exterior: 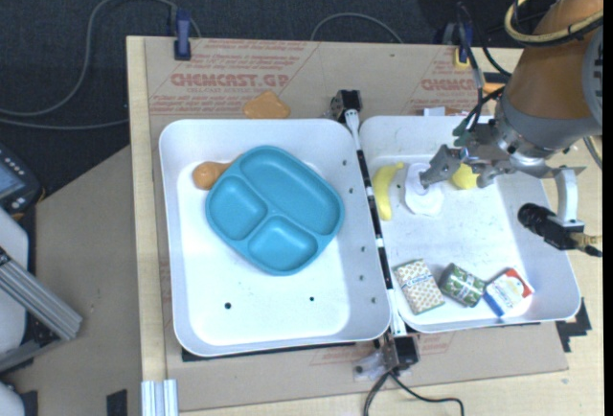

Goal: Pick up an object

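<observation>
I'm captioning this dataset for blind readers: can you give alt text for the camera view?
A grey and orange robot arm reaches from the right, its gripper low over the right white bin, near a banana and a white object. Three small packets lie along that bin's near side. The left bin holds a blue divided tray and an orange object.

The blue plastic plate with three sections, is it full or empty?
Empty. The blue plastic divided plate shows only bare blue in all three sections; the orange round thing lies beside it.
</observation>
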Available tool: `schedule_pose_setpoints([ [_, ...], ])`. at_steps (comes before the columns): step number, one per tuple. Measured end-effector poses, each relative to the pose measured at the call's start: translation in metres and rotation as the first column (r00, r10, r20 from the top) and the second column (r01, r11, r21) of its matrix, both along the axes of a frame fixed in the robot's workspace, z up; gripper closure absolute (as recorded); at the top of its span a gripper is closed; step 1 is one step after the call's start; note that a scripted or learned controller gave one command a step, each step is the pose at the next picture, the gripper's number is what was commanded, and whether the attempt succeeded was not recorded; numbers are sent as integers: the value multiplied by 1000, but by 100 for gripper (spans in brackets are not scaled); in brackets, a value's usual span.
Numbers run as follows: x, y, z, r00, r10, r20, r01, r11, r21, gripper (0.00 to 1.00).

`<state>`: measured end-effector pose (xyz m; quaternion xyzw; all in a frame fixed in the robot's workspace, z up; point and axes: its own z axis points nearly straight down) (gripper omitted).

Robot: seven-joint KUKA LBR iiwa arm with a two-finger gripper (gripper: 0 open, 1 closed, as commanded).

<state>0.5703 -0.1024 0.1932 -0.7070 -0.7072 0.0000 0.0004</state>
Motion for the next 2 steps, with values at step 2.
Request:
schedule_pose_setpoints([
  [2,58,-104,-108,1000,1,6,-1,1000,-4,0],
])
